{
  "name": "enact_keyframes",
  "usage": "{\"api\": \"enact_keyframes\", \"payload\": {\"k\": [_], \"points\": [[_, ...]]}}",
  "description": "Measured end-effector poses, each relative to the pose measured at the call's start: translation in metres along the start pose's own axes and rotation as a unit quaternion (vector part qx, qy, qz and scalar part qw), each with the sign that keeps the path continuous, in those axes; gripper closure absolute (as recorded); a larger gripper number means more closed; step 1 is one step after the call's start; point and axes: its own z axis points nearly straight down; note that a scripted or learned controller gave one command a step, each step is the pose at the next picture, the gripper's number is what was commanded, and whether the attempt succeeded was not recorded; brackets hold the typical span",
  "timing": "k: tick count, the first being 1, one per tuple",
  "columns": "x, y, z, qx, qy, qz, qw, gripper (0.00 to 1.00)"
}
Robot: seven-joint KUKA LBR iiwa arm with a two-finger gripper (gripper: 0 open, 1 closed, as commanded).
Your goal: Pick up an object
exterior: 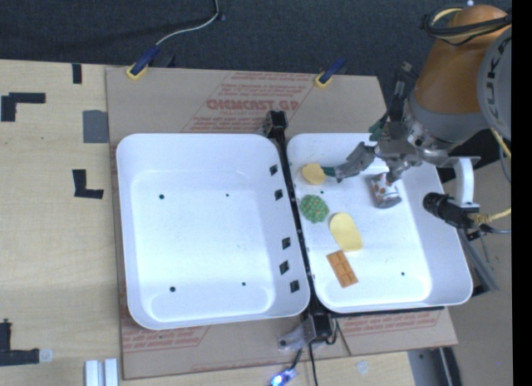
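- End effector (384, 178) hangs low over the right bin (416, 293); whether its fingers are apart or together, I cannot tell.
- A small reddish-grey object (386, 195) sits just beneath it, possibly gripped, but the view is too blurred.
- Yellow piece (345, 231), green ball (313, 207) and orange block (341, 267) lie left of that object, untouched.
- Judgement: pickup not confirmed; the lift remains.

A cardboard sheet (241, 106) lay beneath the two bins; blue-and-yellow clamps (143, 61) gripped its far edge. Black tape marks (83, 183) dotted the bench

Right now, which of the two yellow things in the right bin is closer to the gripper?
The smaller yellow piece near the divider; the larger yellow piece lies below the green ball, farther from the gripper.
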Motion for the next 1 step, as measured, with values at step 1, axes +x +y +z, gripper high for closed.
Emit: {"api": "enact_keyframes", "payload": {"k": [1], "points": [[-0.0899,0.0053,0.1257,0.005,-0.001,0.004,1.0000,0.00]]}}
